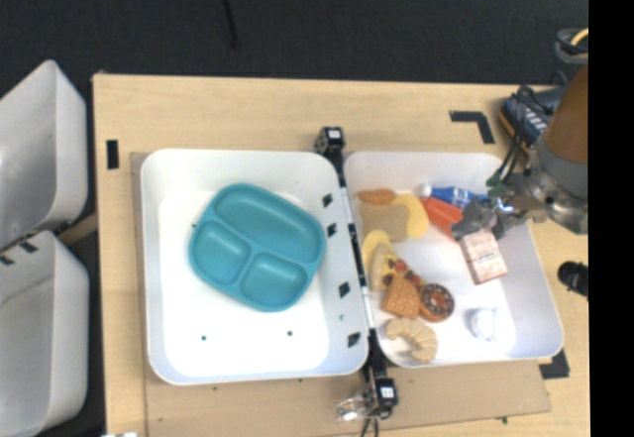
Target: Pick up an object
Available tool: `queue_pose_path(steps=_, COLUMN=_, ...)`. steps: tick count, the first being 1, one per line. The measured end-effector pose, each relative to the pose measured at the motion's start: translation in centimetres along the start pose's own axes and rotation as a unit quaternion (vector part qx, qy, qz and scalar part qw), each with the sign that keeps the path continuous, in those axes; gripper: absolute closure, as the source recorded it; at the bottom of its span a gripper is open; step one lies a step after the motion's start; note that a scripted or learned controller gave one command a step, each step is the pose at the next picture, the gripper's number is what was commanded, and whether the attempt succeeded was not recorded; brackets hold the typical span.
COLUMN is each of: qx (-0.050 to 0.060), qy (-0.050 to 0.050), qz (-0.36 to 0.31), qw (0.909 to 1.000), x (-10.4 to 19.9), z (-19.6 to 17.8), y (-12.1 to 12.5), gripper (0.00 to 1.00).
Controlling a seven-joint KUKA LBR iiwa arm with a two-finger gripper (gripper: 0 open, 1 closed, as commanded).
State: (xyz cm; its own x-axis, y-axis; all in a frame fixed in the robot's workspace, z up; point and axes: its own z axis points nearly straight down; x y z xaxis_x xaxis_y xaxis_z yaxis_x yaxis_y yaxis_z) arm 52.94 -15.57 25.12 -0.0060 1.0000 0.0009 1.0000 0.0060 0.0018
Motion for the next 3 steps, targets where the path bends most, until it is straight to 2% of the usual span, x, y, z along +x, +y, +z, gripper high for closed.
queue_pose_path(steps=1, qx=0.001, qy=0.000, qz=-0.001, qw=1.0000, x=5.9, z=-0.5, y=-0.2, gripper=1.00)
queue_pose_path(steps=2, qx=0.002, qy=0.000, qz=0.000, qw=1.0000, x=10.2, z=0.6, y=-1.3, gripper=1.00)
queue_pose_path(steps=3, qx=0.000, qy=0.000, qz=-0.001, qw=1.0000, x=15.4, z=-0.2, y=-1.7, gripper=1.00)
